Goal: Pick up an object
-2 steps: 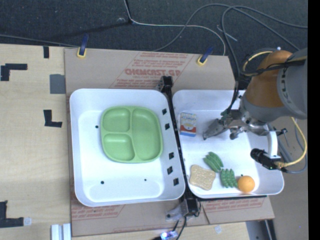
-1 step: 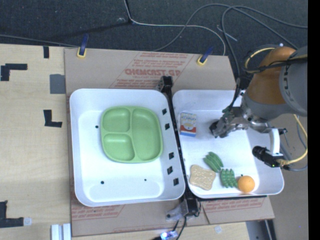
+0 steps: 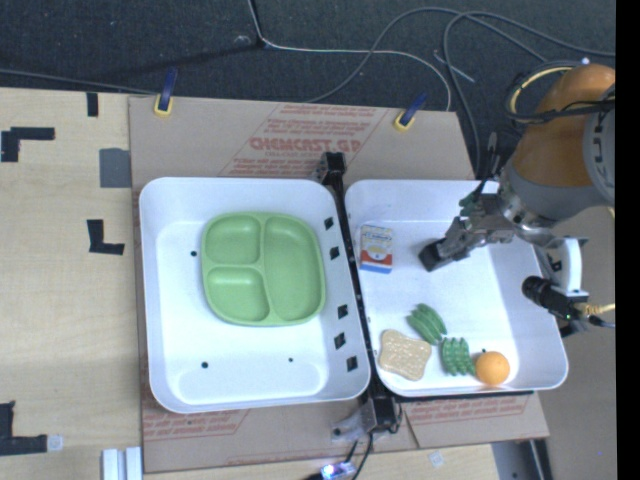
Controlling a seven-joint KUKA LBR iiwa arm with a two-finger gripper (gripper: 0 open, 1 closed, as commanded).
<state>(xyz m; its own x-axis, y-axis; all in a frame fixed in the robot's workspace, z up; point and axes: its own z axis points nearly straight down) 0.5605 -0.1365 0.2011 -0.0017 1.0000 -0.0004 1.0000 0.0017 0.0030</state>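
Gripper (image 3: 436,256) over right bin (image 3: 520,298), finger state can't tell, just right of small carton (image 3: 376,247); orange (image 3: 491,367) near corner.

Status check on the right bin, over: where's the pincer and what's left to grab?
Pincer over right bin, nothing between its tips. Small carton just left of it. Cracker, green veg, orange near front wall. Path unobstructed.

A light wooden benchtop (image 3: 60,298) marked with black tape pieces (image 3: 100,236) is seen, overlaid by a printed brown cardboard sheet (image 3: 300,138); dark carpeted floor (image 3: 120,18) crossed by thin cables (image 3: 400,28).
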